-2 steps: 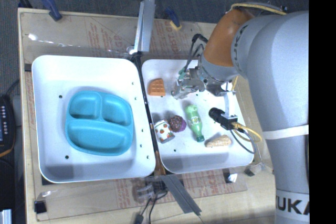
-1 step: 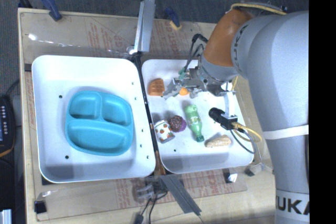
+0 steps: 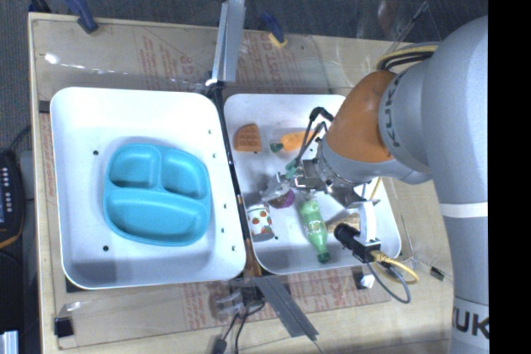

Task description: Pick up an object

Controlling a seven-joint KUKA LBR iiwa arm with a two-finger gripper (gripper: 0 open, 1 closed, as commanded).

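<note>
My gripper (image 3: pixel 288 185) is low in the right bin (image 3: pixel 377 257), reaching in from the right. It hangs right over a small purple object (image 3: pixel 282 198), which it partly hides. A green bottle (image 3: pixel 314 228) lies just below the gripper, pointing toward the bin's front. A brown bread-like piece (image 3: pixel 246 137) and an orange carrot-like piece (image 3: pixel 293 142) lie at the bin's back. A small patterned cup (image 3: pixel 260 221) stands by the left wall. I cannot tell whether anything is gripped.
The left bin (image 3: pixel 75 120) holds a blue divided plate (image 3: pixel 158 195). A grey bar (image 3: pixel 226 41) rises at the back between the two bins. Cables (image 3: pixel 390 265) trail off the right bin's front right corner. The arm's orange band (image 3: pixel 365 124) covers the bin's right side.
</note>
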